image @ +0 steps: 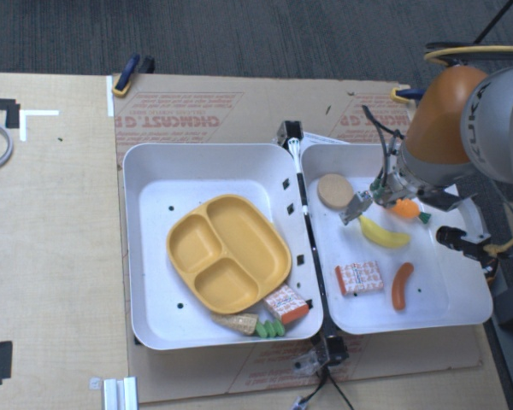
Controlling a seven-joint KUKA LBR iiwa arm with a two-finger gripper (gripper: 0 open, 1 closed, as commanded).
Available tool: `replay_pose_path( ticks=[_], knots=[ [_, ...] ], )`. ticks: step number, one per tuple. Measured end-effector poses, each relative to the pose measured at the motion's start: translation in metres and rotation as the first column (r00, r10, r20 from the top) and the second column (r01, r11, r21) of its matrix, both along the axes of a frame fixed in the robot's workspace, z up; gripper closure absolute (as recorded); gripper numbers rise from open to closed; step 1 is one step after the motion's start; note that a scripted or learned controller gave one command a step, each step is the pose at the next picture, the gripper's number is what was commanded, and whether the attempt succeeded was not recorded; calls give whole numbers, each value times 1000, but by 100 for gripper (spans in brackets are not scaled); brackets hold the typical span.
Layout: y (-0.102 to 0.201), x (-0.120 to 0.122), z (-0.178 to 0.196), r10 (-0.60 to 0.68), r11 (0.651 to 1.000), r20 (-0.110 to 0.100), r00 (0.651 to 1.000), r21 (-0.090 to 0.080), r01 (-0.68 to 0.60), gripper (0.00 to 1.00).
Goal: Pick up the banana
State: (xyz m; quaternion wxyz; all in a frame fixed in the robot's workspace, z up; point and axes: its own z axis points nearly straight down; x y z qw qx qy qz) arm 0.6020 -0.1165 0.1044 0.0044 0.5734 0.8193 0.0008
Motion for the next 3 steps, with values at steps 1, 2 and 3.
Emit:
replay_pose_path(
  ticks=[1, 2, 3],
  knots=[
    [6, -23, -12, 136, 991, -8, 991, 3, -136, 0],
    [5, -22, -1, 133, 991, -4, 991, 2, -133, 100],
    [73, 11, 88, -167, 986, -8, 986, 3, 167, 100]
  ],
)
